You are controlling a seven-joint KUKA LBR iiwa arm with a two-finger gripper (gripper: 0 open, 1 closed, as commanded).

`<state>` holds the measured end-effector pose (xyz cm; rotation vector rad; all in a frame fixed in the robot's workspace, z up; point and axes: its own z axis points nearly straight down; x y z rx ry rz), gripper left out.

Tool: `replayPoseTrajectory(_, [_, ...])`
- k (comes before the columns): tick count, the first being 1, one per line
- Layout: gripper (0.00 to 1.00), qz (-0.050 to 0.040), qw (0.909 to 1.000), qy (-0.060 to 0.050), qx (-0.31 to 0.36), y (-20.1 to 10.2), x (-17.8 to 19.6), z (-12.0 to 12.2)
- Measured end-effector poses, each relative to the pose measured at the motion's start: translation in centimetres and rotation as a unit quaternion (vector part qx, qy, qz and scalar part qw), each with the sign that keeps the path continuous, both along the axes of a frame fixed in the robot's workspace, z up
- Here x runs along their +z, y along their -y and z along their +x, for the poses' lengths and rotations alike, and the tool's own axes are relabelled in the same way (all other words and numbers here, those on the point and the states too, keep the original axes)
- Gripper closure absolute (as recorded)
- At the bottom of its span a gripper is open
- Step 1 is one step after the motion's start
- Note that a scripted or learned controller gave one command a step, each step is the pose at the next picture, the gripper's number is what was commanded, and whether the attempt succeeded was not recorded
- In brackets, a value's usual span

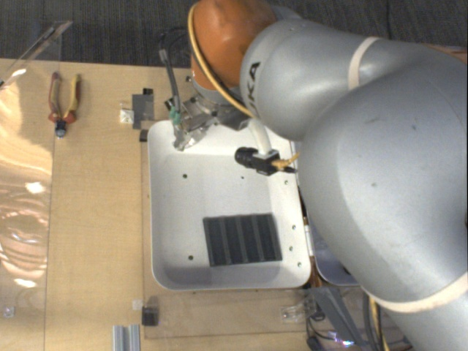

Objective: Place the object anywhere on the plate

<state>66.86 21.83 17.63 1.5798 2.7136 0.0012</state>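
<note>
Pliers with red handles lie on the wooden counter, well to the left of the white bin, with a wide strip of bare wood between them. Just off the bin's upper left corner sits a small dark fixture beside a pale block. Below the bin's lower left corner stands another small dark block.

The bin's left wall and near rim are unobstructed, and most of its floor lies open. A dark ribbed plate rests on the floor toward the bin's near edge, nothing on it. The pincer hangs at the bin's far left corner, tips close to the floor; whether its fingers are spread or closed cannot be told, nor whether anything is gripped. A black cable connector with a yellow tip juts over the bin's far right part. The grey arm, orange at its joint, covers the bin's right side and everything beyond. The object to be placed cannot be picked out.
</note>
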Motion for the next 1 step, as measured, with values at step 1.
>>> replayPoseTrajectory(1, [1.0,0.0004,0.9597,0.002,0.281,-0.37,-0.04,-0.65])
